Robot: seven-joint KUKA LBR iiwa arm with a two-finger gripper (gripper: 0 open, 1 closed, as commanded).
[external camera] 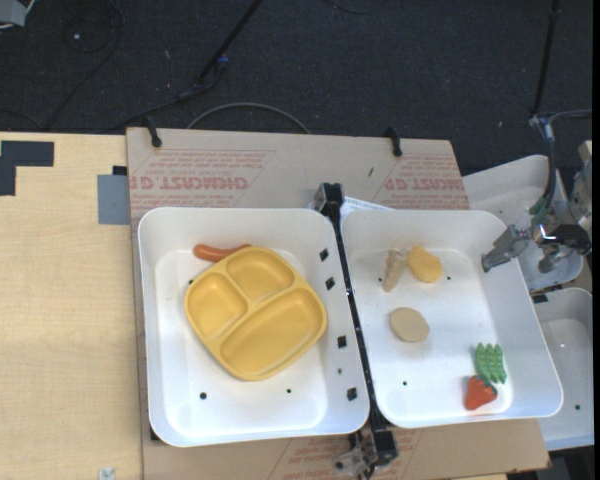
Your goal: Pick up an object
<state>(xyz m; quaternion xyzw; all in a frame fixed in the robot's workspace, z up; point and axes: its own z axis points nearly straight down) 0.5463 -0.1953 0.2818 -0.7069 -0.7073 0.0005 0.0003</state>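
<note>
Objects for picking lie scattered in the right bin (pixel 525 313): a yellow rounded lump (pixel 425 264) toward its far side, a pale tan cone-like piece (pixel 392 270) just beside that lump on the side nearer the divider, a flat tan disc (pixel 409 325) a little nearer the camera than the lump, and, well apart from the lump in the bin's near right corner, a red strawberry-like toy (pixel 480 394) touching a green leafy piece (pixel 490 363). Across the black divider (pixel 345 298) from the lump, the left bin (pixel 165 368) holds a yellow three-compartment plate (pixel 255 311), turned at an angle, with an orange carrot-like piece (pixel 216 252) poking out from under its far edge. Both bins rest on a cardboard sheet (pixel 280 173). The gripper (pixel 525 243) sits beyond the right bin's right rim, level with the lump and far from it, touching none of the objects; how its fingers stand cannot be made out. The lump is smooth and matte, the disc dull and biscuit-coloured.
</note>
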